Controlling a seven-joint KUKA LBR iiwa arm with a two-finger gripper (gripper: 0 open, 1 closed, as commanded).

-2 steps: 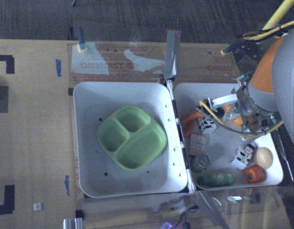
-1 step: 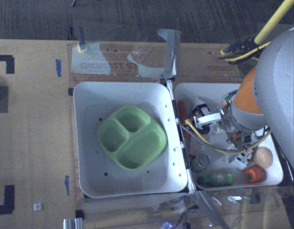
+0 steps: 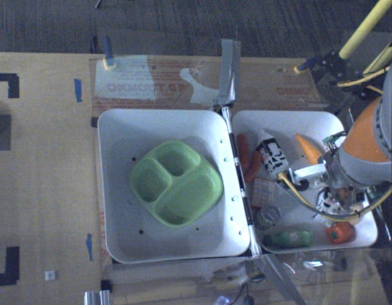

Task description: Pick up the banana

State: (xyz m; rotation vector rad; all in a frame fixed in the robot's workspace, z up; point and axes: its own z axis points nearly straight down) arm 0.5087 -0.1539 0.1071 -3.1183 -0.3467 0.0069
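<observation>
My gripper hangs low over the right side of the right bin, under the grey wrist and the orange band. A thin yellow curve runs from the gripper's left side toward the bin's middle. I cannot tell whether it is the banana or a cable. The wrist hides whatever lies directly beneath the gripper.
The right bin also holds an orange carrot, a black-and-white bottle, a red pepper, a small can, a green cucumber and a red tomato. A green divided plate lies in the left bin.
</observation>
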